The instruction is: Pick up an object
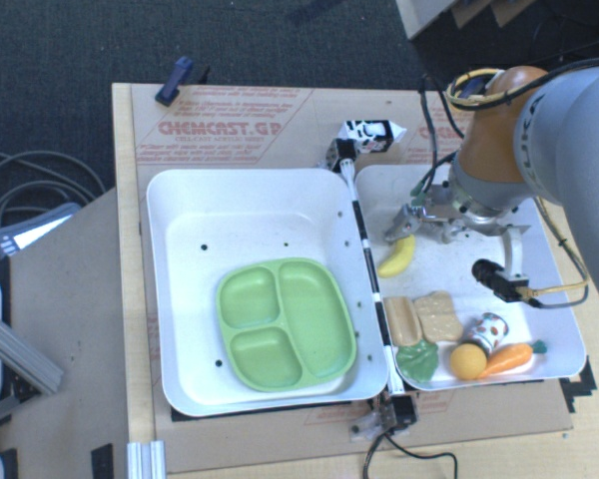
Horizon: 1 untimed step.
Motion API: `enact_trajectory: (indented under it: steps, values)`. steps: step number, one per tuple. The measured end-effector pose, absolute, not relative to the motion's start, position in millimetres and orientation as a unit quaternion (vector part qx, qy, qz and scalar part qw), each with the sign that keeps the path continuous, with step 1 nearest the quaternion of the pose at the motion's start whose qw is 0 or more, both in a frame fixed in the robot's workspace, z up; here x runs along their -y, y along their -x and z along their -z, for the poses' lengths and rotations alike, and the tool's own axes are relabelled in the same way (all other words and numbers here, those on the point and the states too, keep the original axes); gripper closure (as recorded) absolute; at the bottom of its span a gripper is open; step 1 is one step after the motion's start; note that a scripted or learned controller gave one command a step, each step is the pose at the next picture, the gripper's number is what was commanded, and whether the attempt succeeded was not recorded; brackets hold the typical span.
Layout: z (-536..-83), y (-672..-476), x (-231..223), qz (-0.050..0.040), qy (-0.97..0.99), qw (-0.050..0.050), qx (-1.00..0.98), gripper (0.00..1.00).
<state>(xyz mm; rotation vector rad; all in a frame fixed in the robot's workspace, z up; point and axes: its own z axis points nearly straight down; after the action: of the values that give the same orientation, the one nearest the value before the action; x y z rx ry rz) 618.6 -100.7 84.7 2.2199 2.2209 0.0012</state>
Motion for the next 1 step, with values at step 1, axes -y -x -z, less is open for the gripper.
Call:
enact_trajectory:
  steps: [1]
  values:
    - [-94.9, -619.1, 100.6, -0.001, -0.707, 0.002, -0.707, 1.0]
